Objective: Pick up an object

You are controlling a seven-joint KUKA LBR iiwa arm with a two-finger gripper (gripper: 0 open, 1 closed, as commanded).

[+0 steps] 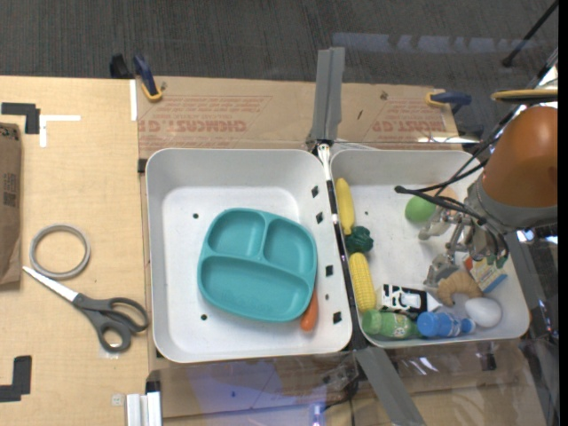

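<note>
The tool (pixel 461 254), whose grip state I cannot tell, hangs low over the right bin (pixel 390 204), with a white egg-shaped object (pixel 484 311) just nearer and right of it, a green ball (pixel 421 209) farther left.

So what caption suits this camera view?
Grey arm's two-finger gripper low over cluttered right white bin; teal divided plate in left bin.

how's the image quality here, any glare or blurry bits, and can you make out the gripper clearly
Camera view: lighting is even and soft, with faint shadows inside the shallow white left bin; the teal divided plate is sharp; the two-finger gripper is small and tangled with cables, hard to read; bluish glare along the bottom edge.
</note>
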